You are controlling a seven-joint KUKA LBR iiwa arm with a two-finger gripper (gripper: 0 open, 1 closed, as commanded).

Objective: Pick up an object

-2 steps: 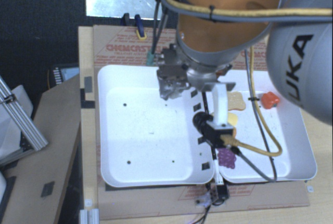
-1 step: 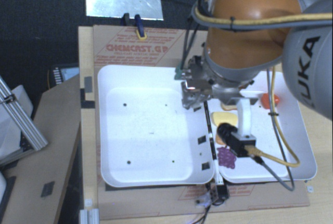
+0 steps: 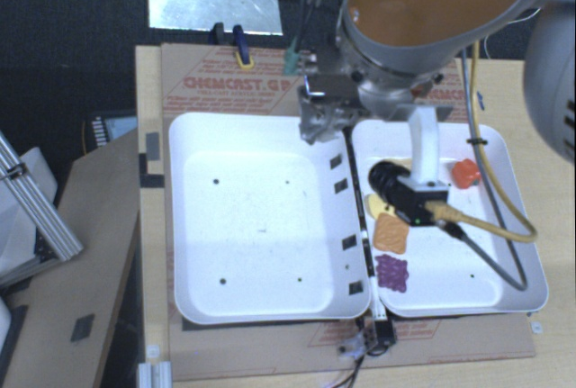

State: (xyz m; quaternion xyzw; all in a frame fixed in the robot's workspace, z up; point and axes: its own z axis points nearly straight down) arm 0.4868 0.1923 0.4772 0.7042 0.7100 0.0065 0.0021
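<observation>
Camera view. Noting gripper (image 3: 317,127) hovering at right bin's (image 3: 504,287) far left corner, likely lining up a descent; apart or together, cannot tell. Seeing orange piece (image 3: 391,233) and purple piece (image 3: 391,272) lying along its left wall, waiting.

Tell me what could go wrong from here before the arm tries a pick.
1. The gripper hangs over the far end of the shared rim between the bins. A straight descent may strike that rim and reach nothing.
2. The yellow piece, orange piece and purple piece lie close together near the left wall of the right bin. A grasp there may jam against the wall or catch two pieces.
</observation>
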